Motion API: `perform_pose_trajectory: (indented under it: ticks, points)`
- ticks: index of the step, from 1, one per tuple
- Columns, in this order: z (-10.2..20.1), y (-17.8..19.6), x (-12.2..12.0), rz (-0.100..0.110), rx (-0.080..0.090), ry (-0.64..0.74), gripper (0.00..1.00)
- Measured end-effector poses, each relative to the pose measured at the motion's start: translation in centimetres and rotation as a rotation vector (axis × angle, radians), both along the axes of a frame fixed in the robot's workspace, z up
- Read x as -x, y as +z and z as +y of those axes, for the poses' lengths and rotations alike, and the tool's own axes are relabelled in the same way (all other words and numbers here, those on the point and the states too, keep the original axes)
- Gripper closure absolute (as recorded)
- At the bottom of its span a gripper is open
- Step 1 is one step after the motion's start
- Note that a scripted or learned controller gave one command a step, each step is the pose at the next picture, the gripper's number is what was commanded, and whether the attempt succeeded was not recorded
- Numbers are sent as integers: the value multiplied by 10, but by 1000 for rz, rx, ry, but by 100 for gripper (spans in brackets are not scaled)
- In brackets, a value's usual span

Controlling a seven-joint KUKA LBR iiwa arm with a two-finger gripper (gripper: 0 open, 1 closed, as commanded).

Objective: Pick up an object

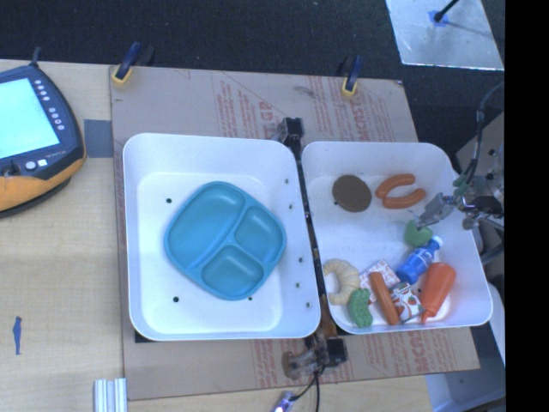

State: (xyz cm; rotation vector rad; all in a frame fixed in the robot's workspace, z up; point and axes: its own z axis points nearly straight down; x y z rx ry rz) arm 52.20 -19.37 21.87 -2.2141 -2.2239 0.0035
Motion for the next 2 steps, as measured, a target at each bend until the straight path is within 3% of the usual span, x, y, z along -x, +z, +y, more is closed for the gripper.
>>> perform_pose_trajectory:
  ticks: [1, 2]
  points:
    - [-18, -115, -40, 2, 1, 3, 0]
    - [-19, -104, -41, 2, 2, 4, 100]
